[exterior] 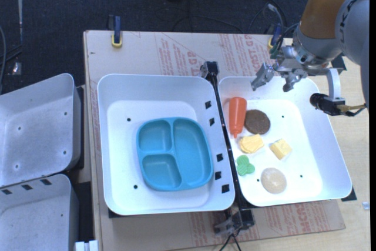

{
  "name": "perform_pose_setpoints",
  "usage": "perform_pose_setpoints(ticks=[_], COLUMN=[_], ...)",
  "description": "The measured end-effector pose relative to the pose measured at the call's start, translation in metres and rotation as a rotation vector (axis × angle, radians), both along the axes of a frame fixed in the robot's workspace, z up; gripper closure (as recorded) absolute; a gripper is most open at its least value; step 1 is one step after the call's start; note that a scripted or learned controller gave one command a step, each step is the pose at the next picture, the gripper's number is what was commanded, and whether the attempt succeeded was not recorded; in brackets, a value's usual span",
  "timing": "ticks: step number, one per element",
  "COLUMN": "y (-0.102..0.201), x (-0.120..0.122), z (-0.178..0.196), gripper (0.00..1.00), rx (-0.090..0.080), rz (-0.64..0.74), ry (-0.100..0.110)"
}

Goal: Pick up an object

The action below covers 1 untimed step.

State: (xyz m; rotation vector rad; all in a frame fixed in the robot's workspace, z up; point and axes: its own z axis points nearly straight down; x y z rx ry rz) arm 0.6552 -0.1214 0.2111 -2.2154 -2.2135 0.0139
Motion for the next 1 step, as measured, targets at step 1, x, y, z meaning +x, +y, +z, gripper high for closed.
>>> perform_pose_setpoints(ticks=[1], y=[0.0002], x=[0.0029], z=[0.0084], gripper=[0.00], rx=[-0.002], rz=[0.002], ry=[-0.013])
